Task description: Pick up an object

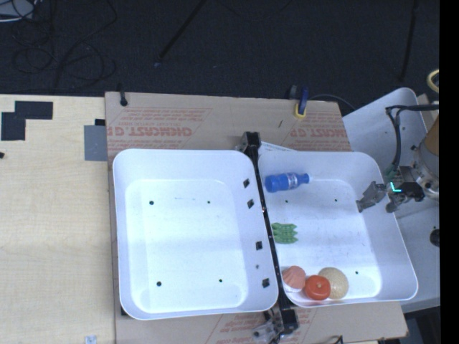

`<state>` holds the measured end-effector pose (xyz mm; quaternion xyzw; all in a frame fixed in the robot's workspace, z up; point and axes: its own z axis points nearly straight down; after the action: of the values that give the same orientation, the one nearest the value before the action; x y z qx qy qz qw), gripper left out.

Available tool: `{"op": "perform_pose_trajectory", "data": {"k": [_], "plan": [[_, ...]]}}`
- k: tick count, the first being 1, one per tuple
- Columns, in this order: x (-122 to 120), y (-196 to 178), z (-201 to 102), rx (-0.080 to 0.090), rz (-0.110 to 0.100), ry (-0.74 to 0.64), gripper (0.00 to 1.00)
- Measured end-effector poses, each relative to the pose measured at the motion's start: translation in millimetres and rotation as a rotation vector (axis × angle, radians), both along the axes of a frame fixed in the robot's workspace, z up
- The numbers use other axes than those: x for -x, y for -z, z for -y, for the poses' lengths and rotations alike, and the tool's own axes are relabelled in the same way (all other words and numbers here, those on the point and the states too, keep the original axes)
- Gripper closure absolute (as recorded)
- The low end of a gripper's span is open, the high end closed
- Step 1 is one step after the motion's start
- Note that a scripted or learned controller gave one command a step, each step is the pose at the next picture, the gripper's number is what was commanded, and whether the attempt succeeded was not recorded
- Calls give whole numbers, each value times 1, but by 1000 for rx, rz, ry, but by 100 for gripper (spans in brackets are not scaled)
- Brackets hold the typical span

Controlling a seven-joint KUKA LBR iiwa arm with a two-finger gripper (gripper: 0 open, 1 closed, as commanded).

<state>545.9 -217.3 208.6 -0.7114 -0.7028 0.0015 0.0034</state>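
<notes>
In the right bin [373, 264] a blue bottle [286, 182] lies on its side near the far left corner. A small green object [284, 233] rests by the divider at mid-bin. Three round pieces sit at the near edge: a pale pink one [294, 276], a red one [317, 287] and a beige one [335, 282]. My gripper [381, 198] hovers over the bin's right rim, its two grey fingers spread apart with nothing between them. It is well to the right of all the objects.
The left bin [186, 228] lies beside the right one, with a black divider [262, 221] of clips between them. Both sit on a cardboard sheet [215, 124]. Cables and the arm's wrist [419, 170] crowd the right edge.
</notes>
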Motion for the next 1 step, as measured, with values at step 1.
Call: {"op": "perform_pose_trajectory", "data": {"k": [1], "plan": [[0,-10,1,0,0,0,100]]}}
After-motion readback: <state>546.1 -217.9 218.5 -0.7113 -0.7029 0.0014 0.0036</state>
